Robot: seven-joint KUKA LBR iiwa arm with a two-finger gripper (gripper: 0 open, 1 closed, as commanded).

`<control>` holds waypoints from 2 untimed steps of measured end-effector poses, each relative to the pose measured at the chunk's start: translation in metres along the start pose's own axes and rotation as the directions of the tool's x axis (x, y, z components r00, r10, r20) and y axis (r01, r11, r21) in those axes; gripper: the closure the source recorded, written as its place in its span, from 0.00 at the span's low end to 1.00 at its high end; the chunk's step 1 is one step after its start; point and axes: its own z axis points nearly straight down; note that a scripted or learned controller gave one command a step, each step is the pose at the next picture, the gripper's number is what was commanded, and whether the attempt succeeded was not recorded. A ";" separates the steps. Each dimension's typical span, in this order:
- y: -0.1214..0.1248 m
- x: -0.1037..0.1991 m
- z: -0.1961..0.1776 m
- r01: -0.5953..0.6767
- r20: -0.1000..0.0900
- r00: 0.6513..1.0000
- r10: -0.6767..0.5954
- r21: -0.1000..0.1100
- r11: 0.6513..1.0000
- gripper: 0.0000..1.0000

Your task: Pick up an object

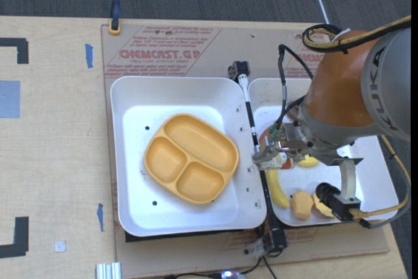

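We are looking down on the left bin (124, 160), where an orange three-compartment plate (191, 158) is lying diagonally. In the right bin (390, 186), the gripper (277, 152) is hanging near the dividing wall; its state we cannot tell. Beneath it a banana (277, 189) is lying lengthwise along that wall, beside a yellow lump (301, 205).

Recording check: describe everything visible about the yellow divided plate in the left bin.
The yellow divided plate is a rounded, matte, plastic-looking tray in one orange-yellow tone, with three recessed compartments: one long, along its upper right side, two smaller ones below. It lies flat and right side up, turned diagonally, near the middle of the left bin, resting on the floor. Nothing lies in it.
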 end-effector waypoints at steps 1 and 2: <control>0.001 0.000 -0.010 0.001 0.001 1.000 -0.001 -0.003 1.000 1.00; 0.003 0.001 -0.020 0.003 0.001 1.000 -0.003 -0.006 1.000 1.00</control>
